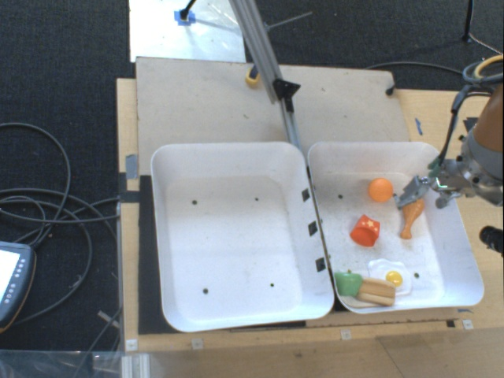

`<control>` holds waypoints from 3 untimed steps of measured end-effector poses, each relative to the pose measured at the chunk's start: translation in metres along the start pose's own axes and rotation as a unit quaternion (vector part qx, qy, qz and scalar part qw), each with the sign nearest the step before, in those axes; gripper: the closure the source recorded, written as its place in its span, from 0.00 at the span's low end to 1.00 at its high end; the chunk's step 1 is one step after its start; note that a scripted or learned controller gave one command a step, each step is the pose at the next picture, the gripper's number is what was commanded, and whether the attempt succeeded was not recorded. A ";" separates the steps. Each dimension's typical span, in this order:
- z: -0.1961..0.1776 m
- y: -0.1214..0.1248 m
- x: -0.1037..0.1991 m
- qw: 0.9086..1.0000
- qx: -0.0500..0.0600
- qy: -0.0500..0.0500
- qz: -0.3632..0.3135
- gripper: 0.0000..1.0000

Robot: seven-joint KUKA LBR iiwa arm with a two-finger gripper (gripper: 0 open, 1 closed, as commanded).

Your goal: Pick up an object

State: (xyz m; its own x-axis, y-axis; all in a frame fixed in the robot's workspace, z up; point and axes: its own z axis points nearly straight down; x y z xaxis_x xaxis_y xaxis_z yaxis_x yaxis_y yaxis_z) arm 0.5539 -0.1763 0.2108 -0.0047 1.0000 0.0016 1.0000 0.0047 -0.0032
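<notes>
Two shallow white bins sit side by side on a pale bench above dark carpet with loose cables.

My gripper (415,193) hangs in the right bin (449,290), fingers spread around the top of an orange drumstick (410,220), not yet pinching it. I should settle lower and close squarely. Nearby lie an orange ball (380,190), a red piece (365,230) and a fried egg (391,275). To their left is the left bin (236,235).

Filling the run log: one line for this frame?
claw: over right bin, at top of chicken drumstick | grasp: unclear | orange ball, red pepper, fried egg: loose in bin
</notes>
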 end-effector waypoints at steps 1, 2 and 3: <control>-0.002 0.001 0.000 1.000 -0.002 -0.001 0.000 0.00; 0.058 0.006 0.004 1.000 0.000 0.000 0.001 0.00; 0.101 0.007 -0.001 1.000 -0.001 0.000 0.002 0.00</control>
State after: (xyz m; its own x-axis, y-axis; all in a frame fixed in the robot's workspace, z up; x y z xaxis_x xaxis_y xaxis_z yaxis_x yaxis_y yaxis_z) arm 0.5610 -0.1771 0.1100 -0.0005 1.0000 0.0006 1.0000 0.0005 -0.0017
